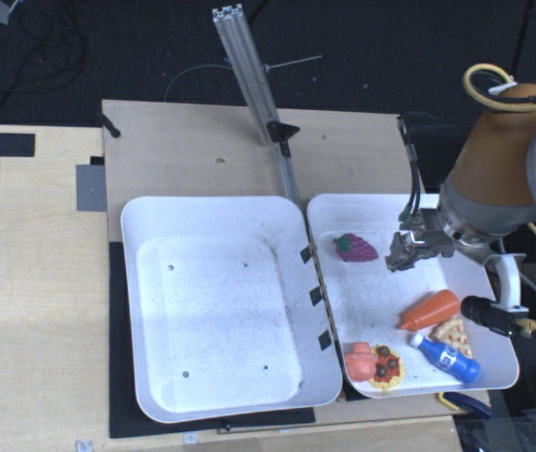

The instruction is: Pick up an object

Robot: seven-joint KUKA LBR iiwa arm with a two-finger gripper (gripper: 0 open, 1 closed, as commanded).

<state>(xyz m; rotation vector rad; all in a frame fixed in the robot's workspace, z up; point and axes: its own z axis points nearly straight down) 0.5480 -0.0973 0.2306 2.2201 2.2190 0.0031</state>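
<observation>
From my remote station I view the bench from above at a slant. Two shallow white plastic bins sit side by side on the tan board: the left bin [213, 309] and the right bin [371, 299], joined along their shared edge by small black clips [316, 295].

The grey arm with its broad orange band [495, 158] enters from the right. Its dark two-finger gripper [401, 257] hangs over the upper middle of the right bin. I cannot tell from this angle how far apart the jaws stand, and I see nothing between them.

The candidate objects all lie in the right bin. A small purple bunch of toy grapes with a green top [355, 248] rests near the bin's upper left, just beside the gripper on its left, apart from it. A plastic orange carrot [430, 310] lies lower right of the gripper, tilted. Just below the carrot lies a blue and white toy bottle [446, 357], with a tan waffle-patterned piece [453, 332] beside it. At the bin's lower left corner sits a round toy pizza slice with red and yellow toppings [374, 363].

A grey aluminium extrusion bar [249, 69] rises from the board behind the bins.
</observation>
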